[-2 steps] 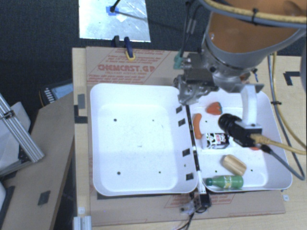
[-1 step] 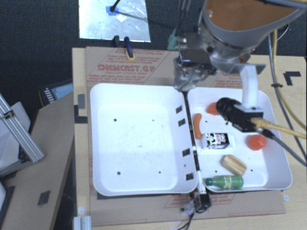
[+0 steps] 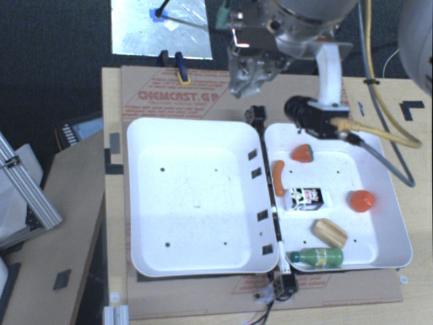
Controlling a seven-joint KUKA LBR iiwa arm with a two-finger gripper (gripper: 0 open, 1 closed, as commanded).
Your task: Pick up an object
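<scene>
Objects in the right bin [image 3: 389,208], tomato [image 3: 362,200] and bottle [image 3: 316,256] included, lie unobstructed; fingers' [image 3: 245,81] spread unclear.

Tan bench [image 3: 81,181], printed cardboard sheet [image 3: 172,95] on it; two white bins [image 3: 196,195] side by side

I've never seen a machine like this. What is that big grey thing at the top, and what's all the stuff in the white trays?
It's a robot arm, seen by a camera looking down from above. Its metal gripper hangs above the bench, holding nothing. Below sit two shallow white bins. The right bin holds toy-like things: an orange sausage, a red-orange pepper, a red tomato, a small black-and-white box, a tan wooden block and a green bottle.
</scene>
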